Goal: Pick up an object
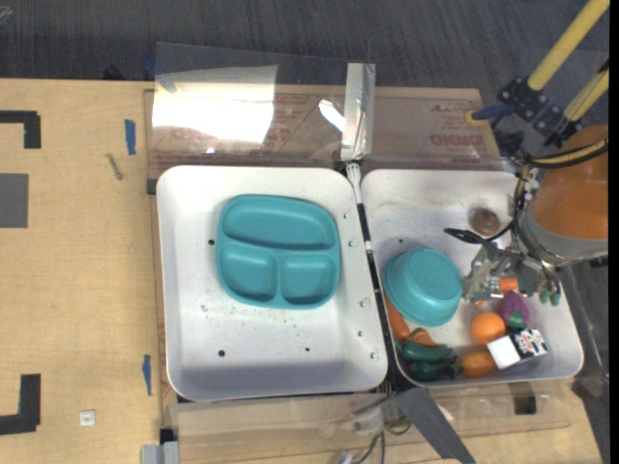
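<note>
**Arm reaches into the right bin of toy food**

Where the arm enters from the right, its gripper (498, 274) sits low in the right bin (426, 187), just right of an upturned teal bowl (423, 285). Metal linkage hides the fingertips, so I cannot tell whether they are spread or pressed together, and nothing shows between them.

Using the bowl as landmark: an orange ball (488, 327) lies to its lower right, with a purple piece (515, 309) just beyond and a white block (506, 353) below that. A dark green piece (428, 354) and an orange carrot (401, 325) lie under the bowl's lower edge. A brown round piece (485, 220) sits to the upper right, near the bin's back.

Likely target is the ball, nearest the gripper. It looks light, hard and smooth plastic, so it may roll or slip; gripping across its middle seems safest.

Left of the bowl, the left bin (184, 336) holds a teal divided plate (279, 251).
</note>
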`<action>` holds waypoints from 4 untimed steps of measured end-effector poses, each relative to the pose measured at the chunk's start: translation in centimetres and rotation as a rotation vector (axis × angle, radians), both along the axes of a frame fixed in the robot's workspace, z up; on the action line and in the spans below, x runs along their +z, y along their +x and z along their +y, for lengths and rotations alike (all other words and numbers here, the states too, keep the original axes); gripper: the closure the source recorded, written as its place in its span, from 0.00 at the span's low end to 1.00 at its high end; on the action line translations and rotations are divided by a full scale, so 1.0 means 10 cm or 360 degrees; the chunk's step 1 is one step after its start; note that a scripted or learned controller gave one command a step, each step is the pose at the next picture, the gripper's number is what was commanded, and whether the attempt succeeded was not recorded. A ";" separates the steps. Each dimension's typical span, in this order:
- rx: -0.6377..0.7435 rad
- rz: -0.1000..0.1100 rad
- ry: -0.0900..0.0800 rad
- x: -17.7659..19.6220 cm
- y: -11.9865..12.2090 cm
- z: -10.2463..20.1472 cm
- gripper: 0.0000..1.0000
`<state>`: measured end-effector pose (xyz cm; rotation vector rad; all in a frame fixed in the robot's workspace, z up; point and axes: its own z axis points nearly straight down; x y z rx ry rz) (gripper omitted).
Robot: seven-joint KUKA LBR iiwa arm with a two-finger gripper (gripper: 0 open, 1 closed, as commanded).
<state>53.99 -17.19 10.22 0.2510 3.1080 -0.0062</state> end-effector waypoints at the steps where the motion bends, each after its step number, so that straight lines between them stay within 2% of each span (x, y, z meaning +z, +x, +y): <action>1: 0.0500 0.0013 -0.0005 -0.12 -0.24 0.12 1.00; 2: 0.0359 0.0015 -0.0016 -0.12 0.49 0.26 1.00; 3: 0.0769 0.0021 -0.0014 -0.12 0.00 0.58 1.00; 4: 0.0754 0.0012 -0.0008 1.36 0.71 0.56 1.00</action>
